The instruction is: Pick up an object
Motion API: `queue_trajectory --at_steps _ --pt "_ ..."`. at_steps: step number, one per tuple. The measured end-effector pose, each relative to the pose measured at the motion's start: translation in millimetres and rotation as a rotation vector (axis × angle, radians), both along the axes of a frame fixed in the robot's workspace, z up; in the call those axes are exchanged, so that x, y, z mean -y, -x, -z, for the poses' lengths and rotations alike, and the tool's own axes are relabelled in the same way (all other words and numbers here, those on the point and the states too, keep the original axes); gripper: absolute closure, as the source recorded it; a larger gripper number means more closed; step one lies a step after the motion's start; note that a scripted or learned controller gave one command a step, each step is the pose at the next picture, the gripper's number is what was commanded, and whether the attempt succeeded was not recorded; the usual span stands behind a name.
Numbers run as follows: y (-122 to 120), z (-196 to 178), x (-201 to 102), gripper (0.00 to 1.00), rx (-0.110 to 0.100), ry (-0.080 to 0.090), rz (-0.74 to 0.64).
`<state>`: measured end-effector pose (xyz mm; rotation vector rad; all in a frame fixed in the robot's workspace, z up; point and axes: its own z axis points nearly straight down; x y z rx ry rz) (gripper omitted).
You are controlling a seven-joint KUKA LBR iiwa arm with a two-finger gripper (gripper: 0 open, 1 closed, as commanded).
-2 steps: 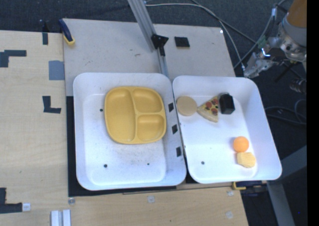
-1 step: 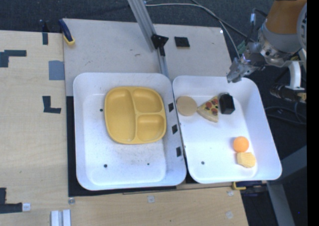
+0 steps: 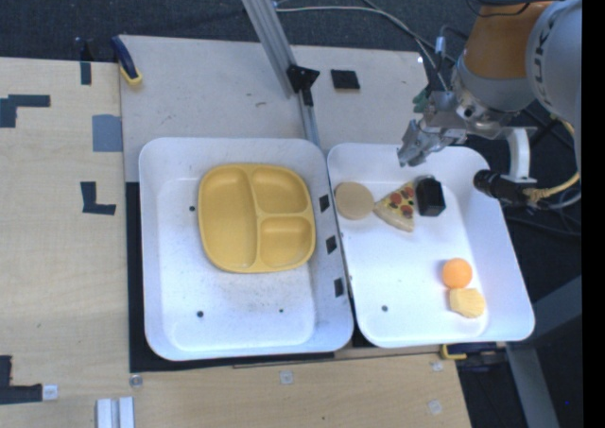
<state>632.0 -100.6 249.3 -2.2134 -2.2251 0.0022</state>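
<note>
the pizza slice (image 3: 400, 207) lies in the right bin (image 3: 425, 313), between a tan disc (image 3: 354, 200) and a black block (image 3: 430, 196). the jaws hang above the bin's far edge; open or closed, i cannot tell. orange ball (image 3: 457, 272) near front.

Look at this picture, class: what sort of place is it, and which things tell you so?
Probably a robotics lab test bench, not a kitchen. A robot arm with a claw hangs over two white bins, which hold toy food such as a pizza slice and a yellow tray.
</note>
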Motion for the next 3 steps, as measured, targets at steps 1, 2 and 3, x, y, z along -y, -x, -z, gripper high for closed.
queue_trajectory --at_steps 1,2,3 --pt "12 12 -45 1.00 0.000 0.001 0.001" --pt "16 9 -106 1.00 0.001 -0.001 -0.002" --pt "26 25 -156 1.00 -0.001 0.001 -0.001"
